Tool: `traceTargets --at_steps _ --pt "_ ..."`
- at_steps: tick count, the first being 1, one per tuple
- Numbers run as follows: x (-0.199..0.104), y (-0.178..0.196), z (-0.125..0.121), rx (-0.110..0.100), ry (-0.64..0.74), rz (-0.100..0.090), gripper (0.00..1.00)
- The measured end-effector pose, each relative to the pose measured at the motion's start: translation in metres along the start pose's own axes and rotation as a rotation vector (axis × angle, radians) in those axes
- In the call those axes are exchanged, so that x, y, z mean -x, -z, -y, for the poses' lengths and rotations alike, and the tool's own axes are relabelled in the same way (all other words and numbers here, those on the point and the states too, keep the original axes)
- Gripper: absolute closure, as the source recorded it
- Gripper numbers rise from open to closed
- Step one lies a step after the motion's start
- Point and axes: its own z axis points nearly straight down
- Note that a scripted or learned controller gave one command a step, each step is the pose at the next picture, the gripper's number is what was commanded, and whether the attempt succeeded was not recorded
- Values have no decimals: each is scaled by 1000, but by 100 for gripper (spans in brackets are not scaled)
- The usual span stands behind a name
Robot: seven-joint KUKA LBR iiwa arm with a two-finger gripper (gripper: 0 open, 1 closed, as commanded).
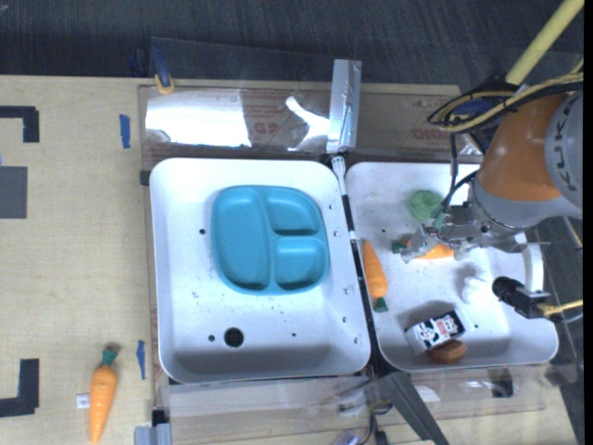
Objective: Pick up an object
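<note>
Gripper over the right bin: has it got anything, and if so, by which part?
Cannot be told. The gripper sits low in the right bin, at an orange object, but no grasp is visible.

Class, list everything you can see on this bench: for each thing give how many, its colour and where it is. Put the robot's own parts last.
Bins: two, white, side by side on the bench.
Divided plate: one, blue, in the left bin.
Disc: one, black, left bin's near corner.
Carrot: one, orange, right bin's left edge.
Green object: one, right bin's far side.
Black-and-white object: one, right bin's near side.
Toy carrot: one, orange, on the bench outside the bins.
Arm: one, grey and orange, over the right bin.
Gripper: one, low in the right bin.
</note>
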Motion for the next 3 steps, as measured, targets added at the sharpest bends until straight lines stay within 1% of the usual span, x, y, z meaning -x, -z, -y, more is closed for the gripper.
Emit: traceTargets --at_steps 1,2,3 --pt "-10 -42 -43 13 49 4 0" --pt "-9 -34 -43 12 47 4 100" --pt "-70 73 -43 17 12 2 100"
